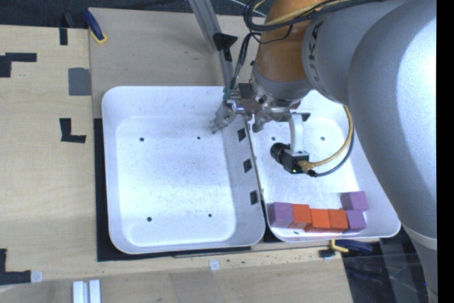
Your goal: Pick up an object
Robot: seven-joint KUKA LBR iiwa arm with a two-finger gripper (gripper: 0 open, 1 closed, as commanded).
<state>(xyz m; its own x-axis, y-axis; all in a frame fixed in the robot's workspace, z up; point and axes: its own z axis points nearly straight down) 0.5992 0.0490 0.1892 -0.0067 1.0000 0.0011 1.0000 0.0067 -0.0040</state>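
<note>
My arm (pixel 383 74) fills the upper right, grey, reaching in from the right and bending down over the bins. The orange band (pixel 284 32) sits just above the wrist, cables looping round it.

Table (pixel 42 181): pale wood, black tape marks along the left side. A metal rail (pixel 202 10) slants up from the bins toward the top edge.

Left bin (pixel 170 174): white, shallow, bare speckled floor.

Right bin (pixel 369 220): white, largely under my arm. Only its near part shows.

My tool (pixel 241 117) hangs over the shared rim between the two bins, near their far ends, pointing down. Metal parts stick out left and right below the wrist. From this slant I cannot tell how the tool is set, and I see nothing in it.

A small black unit (pixel 287 156) with a cable hangs just right of the tool, over the right bin.

Blocks (pixel 319 215): a row of purple and orange ones along the right bin's near edge, touching each other, well apart from the tool.
</note>
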